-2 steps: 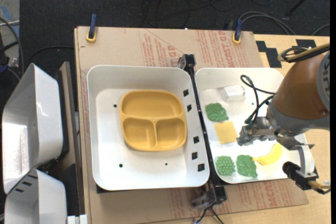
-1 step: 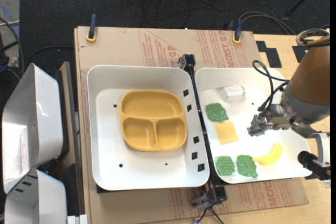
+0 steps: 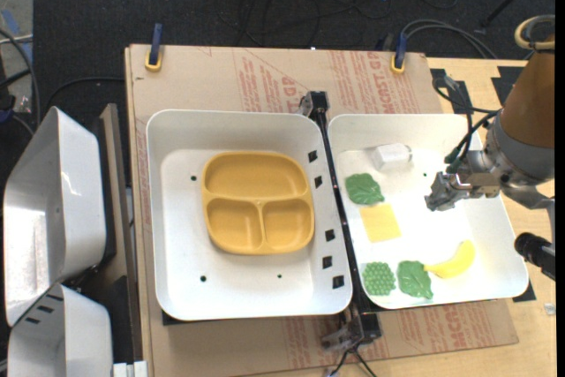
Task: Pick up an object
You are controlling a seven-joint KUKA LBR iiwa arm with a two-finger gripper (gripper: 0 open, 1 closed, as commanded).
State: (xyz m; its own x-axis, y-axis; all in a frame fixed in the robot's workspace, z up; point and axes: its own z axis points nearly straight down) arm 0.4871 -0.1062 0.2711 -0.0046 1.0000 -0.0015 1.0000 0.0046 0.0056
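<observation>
I see the yellow cheese slice [image 3: 381, 223] lying flat near the middle of the right bin [image 3: 503, 274]. Around the slice: a green leafy piece [image 3: 363, 188] just above it, a white block [image 3: 390, 155] further up, a banana [image 3: 452, 261] to its lower right, and two green pieces [image 3: 396, 278] below it. My gripper [image 3: 440, 195] hovers right of the slice; I cannot tell its opening, and nothing shows in its grasp. A yellow divided tray [image 3: 259, 201] sits in the left bin [image 3: 172, 190].
</observation>
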